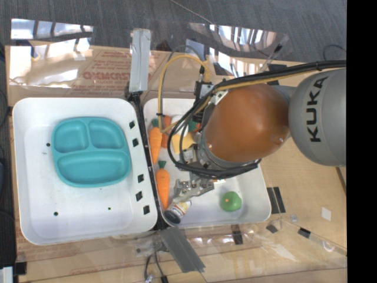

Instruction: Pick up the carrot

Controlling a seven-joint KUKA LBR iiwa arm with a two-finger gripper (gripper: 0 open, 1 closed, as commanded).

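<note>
A teal tray (91,151) lies in the left bin (35,217). Carrots (155,147) lie along the right bin's (256,208) left wall — the gripper (187,194) just beside them, an apple (231,201) near its right.

The hand (189,188) hangs over the right bin (259,208). Just to its left lies a carrot (162,184), with another carrot (155,145) behind that one. A small fruit (231,201) sits to its right. Well left, the other bin (29,158) holds a divided tray (91,152).
</note>
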